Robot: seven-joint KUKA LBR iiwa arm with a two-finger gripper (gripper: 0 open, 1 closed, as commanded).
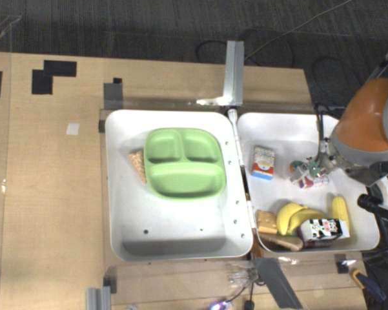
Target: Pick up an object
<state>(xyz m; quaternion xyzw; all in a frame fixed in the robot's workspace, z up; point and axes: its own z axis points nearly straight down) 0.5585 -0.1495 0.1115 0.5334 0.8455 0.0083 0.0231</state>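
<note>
A small crumpled wrapper [308, 172] lies mid-right in the right bin [284, 131], directly under the gripper [319, 166], whose tip sits at or on it. How the gripper stands cannot be told. Left of it stands a small carton [263, 161]. Along the lower edge lie bananas [294, 216], a corn cob [339, 208], a cow-print box [323, 230] and bread [267, 222]. The left bin [126, 218] holds a green divided plate [183, 162].

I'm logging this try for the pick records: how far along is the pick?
Done: the arm has reached into the right bin, with the gripper down by a small crumpled packet. In hand: nothing clearly held; the packet seems to lie on the bin floor. Left: grasping and lifting. The bananas and small carton lie untouched.
</note>
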